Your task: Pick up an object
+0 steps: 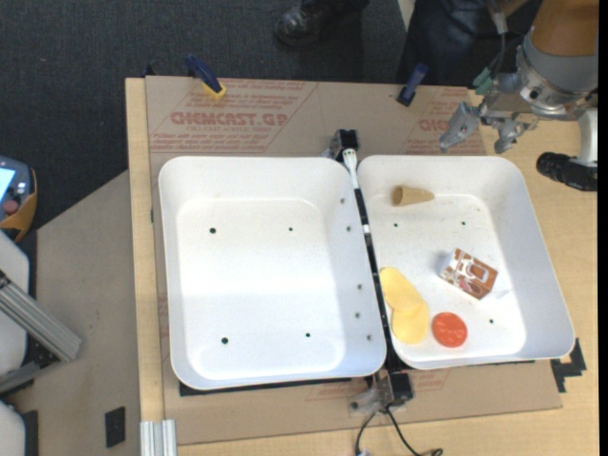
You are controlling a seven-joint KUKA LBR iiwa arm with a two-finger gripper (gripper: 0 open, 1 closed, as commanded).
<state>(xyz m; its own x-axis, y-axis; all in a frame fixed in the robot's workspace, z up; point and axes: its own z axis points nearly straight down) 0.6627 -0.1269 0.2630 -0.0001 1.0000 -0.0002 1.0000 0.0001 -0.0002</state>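
The right bin (532, 245) holds several small objects. A tan cone-shaped piece (411, 196) lies near its back edge. A brown and white packet (469, 274) sits toward the right middle. A yellow flat piece (406, 304) rests at the front left, beside a red round piece (449, 330). My gripper (482, 131) hangs above the bin's back rim at the upper right, open, with nothing between its fingers (458, 128).
The left bin (180, 255) lies beside the right one, joined by a black clamp strip (360, 218). Blue clamps (205, 75) hold the cardboard sheet at the back. A person's shoe (309, 17) stands beyond the bench.
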